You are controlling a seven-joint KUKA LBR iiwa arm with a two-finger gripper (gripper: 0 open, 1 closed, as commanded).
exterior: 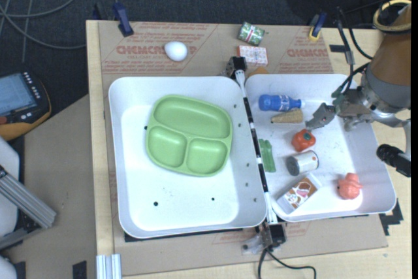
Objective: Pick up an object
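the likeliest target, a small red tomato-like toy (303, 139), is seen lying in the right bin (372, 202), just below and left of the hand (322, 117). the hand is poised over the bin's upper middle, reached in from the right, and nothing is seen between its fingers; whether they are spread or pressed together cannot be told from this angle. the step in hand is judged to be the approach, with no grasp yet made. for the next move, the hand would need to be shifted a little toward the red toy, lowered over it and closed around it, with care taken not to nudge the neighbours.

close around the toy, a tan wedge (287, 117) and a blue bottle (279, 102) are found above it, a white and grey cylinder (302, 162) just below, a green strip (267, 156) by the bin's left wall, a small printed carton (298, 195) near the lower corner and an orange-pink lump (349, 186) to the lower right.

further out, a green divided plate (190, 134) is seen in the left bin (130, 114). on the worktop (104, 140) behind the bins, a white egg (175, 50), a green can (252, 33) and a small patterned packet (253, 55) are laid.

red lettering printed on the worktop is partly readable, seemingly "chemcor"; the writing on the bottle label and carton is too small to be read.
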